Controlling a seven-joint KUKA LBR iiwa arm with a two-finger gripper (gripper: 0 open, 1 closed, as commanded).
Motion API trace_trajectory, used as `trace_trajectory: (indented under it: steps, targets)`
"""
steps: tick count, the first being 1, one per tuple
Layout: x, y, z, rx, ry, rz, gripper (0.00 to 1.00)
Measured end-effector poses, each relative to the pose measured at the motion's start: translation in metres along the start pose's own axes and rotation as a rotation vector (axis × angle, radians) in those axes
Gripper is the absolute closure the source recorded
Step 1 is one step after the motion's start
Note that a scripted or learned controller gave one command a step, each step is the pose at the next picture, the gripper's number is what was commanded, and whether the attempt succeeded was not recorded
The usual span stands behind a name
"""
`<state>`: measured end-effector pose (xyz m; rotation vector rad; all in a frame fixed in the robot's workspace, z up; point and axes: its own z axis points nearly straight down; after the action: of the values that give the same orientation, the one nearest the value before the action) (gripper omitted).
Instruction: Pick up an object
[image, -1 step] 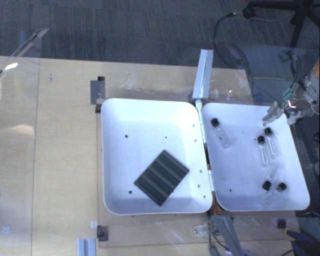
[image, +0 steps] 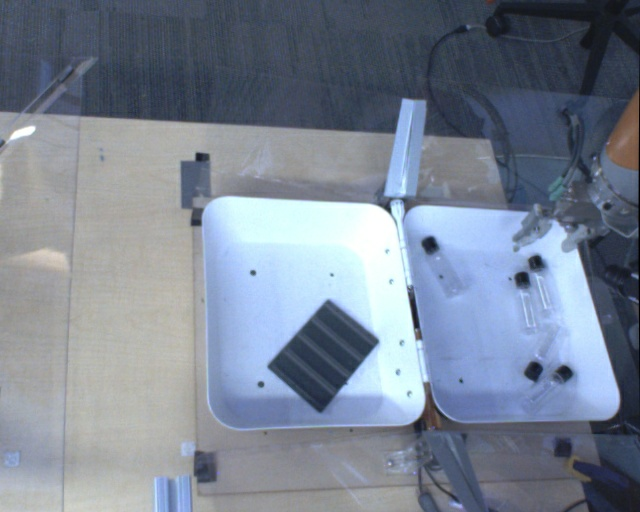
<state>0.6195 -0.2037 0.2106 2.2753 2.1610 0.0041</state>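
The approach step was judged to be in hand, since nothing had yet been lifted. The gripper (image: 555, 222) was seen above the upper right part of the right bin (image: 480, 405), with its two fingers spread apart and nothing held between them. Several clear vials with black caps lay flat in that bin; the nearest vial (image: 541, 290) lay just below the gripper. Its long axis was observed to run almost up and down the view, with the cap at the upper end, toward the gripper. For the next move, a descent over that vial was judged to be required, with the fingers set across its long axis. A dark ribbed block (image: 324, 354) lay diagonally in the left bin (image: 230, 300), well apart from the gripper
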Motion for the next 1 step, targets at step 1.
trace_trajectory:
  steps: [1]
  targets:
    - [0.0140, 0.0349, 0.1218, -0.006, -0.002, 0.018, 0.00]
